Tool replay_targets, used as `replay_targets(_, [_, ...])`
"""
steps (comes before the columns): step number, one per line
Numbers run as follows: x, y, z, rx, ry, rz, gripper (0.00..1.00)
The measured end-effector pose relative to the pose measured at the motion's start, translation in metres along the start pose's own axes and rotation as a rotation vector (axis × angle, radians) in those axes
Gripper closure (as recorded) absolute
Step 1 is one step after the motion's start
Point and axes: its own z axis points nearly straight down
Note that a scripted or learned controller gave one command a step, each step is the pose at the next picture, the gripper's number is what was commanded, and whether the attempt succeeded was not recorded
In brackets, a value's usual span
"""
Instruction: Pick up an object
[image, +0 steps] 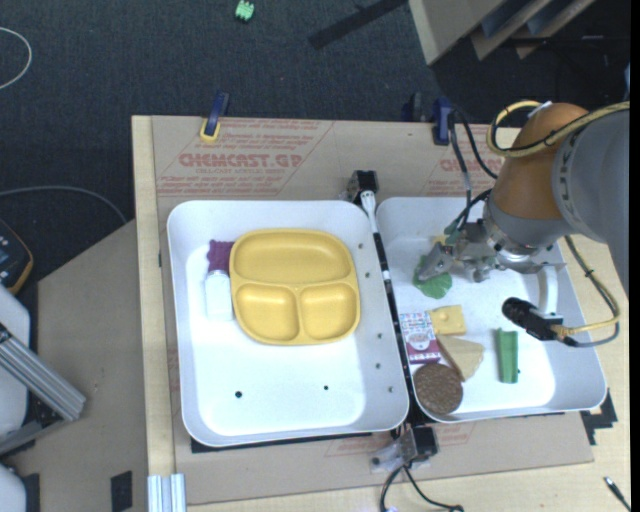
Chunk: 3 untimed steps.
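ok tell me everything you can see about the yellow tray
The yellow tray is a rounded, glossy piece that looks like plastic, split into three compartments: one wide section along its far side and two smaller ones along its near side. It lies flat, open side up, in the far part of the left bin. Its left edge overlaps a purple item and sits against a white item. Nothing shows in its compartments.

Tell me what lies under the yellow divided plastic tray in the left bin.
Beside the yellow divided plastic tray, a purple item and a white item stick out at its left edge; the rest underneath is covered.
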Motion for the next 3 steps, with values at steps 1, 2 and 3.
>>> replay_targets(1, [-0.001,0.002,-0.014,-0.008,-0.002,0.001,1.0])
replay_targets(2, [-0.009,-0.002,-0.073,-0.015,-0.004,0.002,1.0])
replay_targets(3, [-0.008,-0.006,-0.117,-0.013,-0.004,-0.001,1.0])
